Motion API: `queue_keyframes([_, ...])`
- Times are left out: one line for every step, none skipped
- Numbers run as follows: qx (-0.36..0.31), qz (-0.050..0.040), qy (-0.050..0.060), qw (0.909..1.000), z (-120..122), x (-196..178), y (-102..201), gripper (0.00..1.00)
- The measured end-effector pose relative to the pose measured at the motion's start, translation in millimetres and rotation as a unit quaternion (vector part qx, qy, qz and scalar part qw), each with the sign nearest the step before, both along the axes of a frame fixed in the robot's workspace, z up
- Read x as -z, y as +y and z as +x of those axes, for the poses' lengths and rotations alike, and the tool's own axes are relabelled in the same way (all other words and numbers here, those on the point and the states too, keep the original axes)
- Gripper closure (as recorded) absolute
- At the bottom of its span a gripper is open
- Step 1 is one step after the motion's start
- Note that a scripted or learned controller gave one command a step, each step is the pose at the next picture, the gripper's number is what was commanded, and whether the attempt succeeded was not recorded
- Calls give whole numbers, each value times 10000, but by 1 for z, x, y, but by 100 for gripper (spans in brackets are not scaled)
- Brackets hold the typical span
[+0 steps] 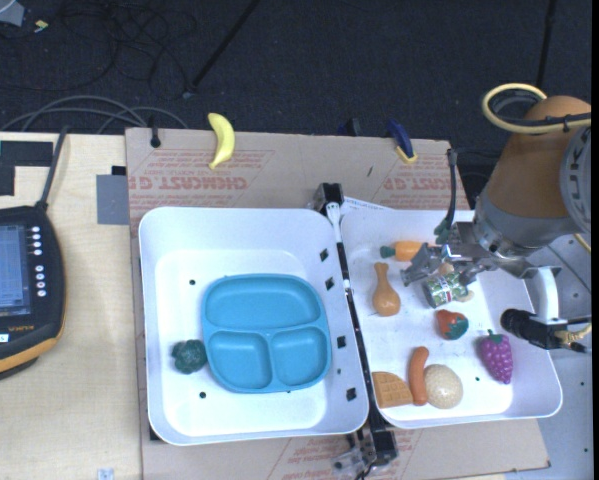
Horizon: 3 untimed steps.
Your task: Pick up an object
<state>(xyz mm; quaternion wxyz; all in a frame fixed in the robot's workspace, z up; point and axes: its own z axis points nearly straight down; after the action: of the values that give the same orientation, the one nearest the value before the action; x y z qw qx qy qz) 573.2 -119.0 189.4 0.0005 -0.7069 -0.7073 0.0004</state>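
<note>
My gripper hangs low over the upper middle of the right bin, on the grey arm with its orange band. A small green and white can lies directly under and against it. Around it in this bin are an orange carrot, a tan gourd, a red strawberry, purple grapes, an orange sausage, a bread slice and a pale egg-shaped piece.
The left bin holds a blue divided plate and a green broccoli piece. A yellow banana and a blue clamp lie behind the bins. A control pendant rests at far left.
</note>
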Motion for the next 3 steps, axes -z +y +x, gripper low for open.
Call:
queue_keyframes([35,2,22,10000,-34,106,-99,0])
queue_keyframes([16,15,20,10000,-101,102,-53,0])
queue_keyframes([-40,14,-22,10000,-83,26,29,0])
